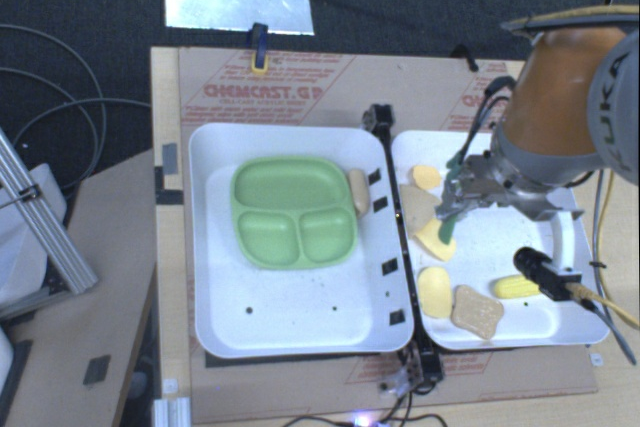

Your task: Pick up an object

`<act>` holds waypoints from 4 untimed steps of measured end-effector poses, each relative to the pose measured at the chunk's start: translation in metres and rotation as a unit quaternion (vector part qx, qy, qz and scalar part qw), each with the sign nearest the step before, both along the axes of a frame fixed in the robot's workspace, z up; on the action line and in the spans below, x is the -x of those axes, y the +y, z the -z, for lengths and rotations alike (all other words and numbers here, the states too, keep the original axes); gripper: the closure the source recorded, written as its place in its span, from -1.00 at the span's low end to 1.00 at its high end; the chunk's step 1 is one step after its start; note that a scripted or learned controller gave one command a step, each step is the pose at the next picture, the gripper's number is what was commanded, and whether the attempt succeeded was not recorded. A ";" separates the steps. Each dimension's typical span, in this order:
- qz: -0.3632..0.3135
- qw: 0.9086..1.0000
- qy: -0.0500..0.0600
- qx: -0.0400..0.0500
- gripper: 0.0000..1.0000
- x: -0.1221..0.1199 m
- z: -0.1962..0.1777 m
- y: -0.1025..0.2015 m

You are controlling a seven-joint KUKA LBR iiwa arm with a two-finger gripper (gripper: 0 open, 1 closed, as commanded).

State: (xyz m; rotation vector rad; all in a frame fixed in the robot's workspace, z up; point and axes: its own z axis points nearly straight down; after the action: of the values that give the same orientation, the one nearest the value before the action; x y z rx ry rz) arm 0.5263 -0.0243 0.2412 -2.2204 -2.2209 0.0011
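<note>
The arm's orange band and grey wrist stand nearest the camera, over the right bin. Below the wrist, the gripper points down and to the left; its green-tipped fingers sit at the upper edge of a yellow wedge-shaped piece. Whether the jaws are apart, together or clamped on that piece cannot be told from this angle.

Items in the right bin, working outward from the gripper: a pale flat piece just left of the fingers, against the bin's left wall; a small yellow piece above it; a round yellow piece below the wedge; a tan bread-like slice just beside that; a yellow corn-like item further right, partly under a black fitting on the arm.

The left bin holds a green divided plate, lying flat, with a tan piece touching its right rim.
</note>
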 end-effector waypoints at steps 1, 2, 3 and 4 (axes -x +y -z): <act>-0.002 1.000 -0.001 0.000 1.00 0.004 0.022 0.016; 0.000 1.000 -0.003 0.006 1.00 -0.007 0.057 0.048; 0.008 1.000 -0.009 0.009 1.00 -0.007 0.052 0.059; 0.003 1.000 -0.004 0.002 -1.00 -0.005 0.055 0.069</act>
State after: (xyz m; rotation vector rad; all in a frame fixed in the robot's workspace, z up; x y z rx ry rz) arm 0.5309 0.0445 0.1863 -2.2345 -2.2198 -0.0023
